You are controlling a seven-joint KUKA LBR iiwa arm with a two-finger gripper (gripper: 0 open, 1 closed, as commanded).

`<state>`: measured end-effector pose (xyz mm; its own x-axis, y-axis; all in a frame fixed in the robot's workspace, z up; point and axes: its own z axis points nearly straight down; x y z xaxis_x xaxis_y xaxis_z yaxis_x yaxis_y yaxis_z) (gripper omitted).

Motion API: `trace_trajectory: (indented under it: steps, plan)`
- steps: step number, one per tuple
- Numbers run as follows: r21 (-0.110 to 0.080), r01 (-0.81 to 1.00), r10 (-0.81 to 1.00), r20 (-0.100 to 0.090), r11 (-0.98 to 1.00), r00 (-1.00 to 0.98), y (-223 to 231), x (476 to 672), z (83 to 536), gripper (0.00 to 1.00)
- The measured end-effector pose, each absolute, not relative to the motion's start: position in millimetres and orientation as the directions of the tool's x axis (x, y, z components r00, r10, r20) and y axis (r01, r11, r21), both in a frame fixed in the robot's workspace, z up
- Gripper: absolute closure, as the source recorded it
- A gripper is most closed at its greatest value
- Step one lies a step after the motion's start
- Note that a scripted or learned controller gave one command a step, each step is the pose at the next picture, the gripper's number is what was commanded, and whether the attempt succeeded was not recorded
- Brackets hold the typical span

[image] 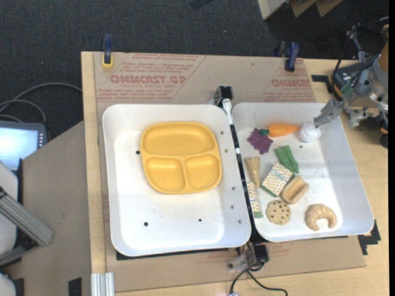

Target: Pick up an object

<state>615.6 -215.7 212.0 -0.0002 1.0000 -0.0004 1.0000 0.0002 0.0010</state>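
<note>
Brown board [154, 79] under both bins reads "CHEMCAST GP" in red; I see the gripper [324, 115] over the right bin [352, 184] near a carrot [282, 130]; whether its fingers are clenched, I cannot tell.

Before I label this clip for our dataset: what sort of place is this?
Probably a robotics lab test bench, not a kitchen. Two white bins sit on a clamped board, cables trail off the bench, and the food is toys: a croissant, a cookie, a carrot, beside a yellow tray.
</note>
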Motion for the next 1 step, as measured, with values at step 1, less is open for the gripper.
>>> trace_trajectory:
  steps: [1]
  plan:
    - [-0.006, 1.0, 1.0, 0.001, 0.004, -0.004, -206.1, 651.2, 79.3, 0.0]
